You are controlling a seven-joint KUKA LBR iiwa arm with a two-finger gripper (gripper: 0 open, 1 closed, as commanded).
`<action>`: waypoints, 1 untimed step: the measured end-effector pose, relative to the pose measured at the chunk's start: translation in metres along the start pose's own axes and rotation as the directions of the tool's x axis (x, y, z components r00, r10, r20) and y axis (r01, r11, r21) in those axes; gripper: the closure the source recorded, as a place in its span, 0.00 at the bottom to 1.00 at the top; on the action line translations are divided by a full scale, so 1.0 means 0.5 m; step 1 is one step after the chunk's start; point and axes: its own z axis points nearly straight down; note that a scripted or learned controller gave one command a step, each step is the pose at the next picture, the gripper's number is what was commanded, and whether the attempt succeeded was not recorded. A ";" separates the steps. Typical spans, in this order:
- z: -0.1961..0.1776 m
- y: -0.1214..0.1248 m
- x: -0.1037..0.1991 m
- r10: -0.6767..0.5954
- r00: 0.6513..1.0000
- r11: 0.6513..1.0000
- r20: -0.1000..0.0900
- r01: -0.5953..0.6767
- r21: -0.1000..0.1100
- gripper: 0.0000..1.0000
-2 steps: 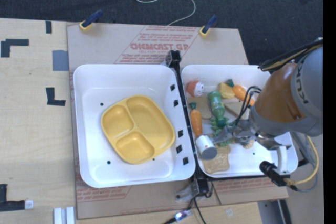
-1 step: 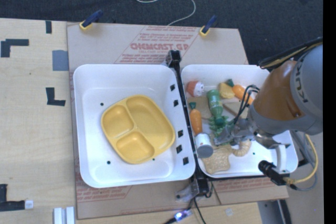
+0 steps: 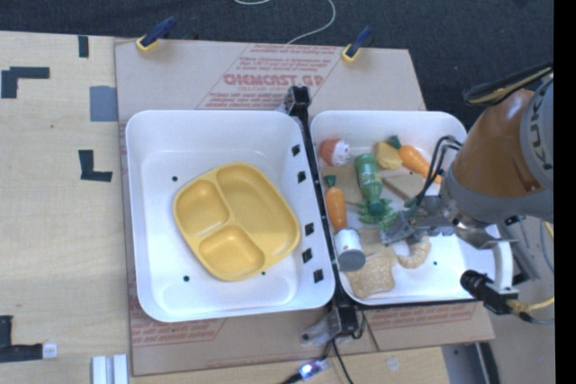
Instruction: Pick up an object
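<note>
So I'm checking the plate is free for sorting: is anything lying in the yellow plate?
No, the yellow plate in the left bin shows bare compartments, while the toys lie in the right bin.

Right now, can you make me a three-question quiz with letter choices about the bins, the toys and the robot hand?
1. Where does the yellow three-compartment plastic plate lie?
A. left white bin
B. right white bin
C. on the cardboard

2. How many blue clamps with yellow tips hold the cardboard sheet's far edge?
A. one
B. two
C. four

3. How does the green plastic bottle rest?
A. standing upright
B. lying on its side
C. on the plate

Answers:
1 A: the plate sits in the left white bin.
2 B: one clamp shows at each far corner.
3 B: the bottle lies lengthwise among toys in the right white bin, near the gripper.
</note>
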 end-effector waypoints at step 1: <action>-0.113 -0.002 -0.014 0.000 1.000 1.000 0.002 0.000 -0.003 1.00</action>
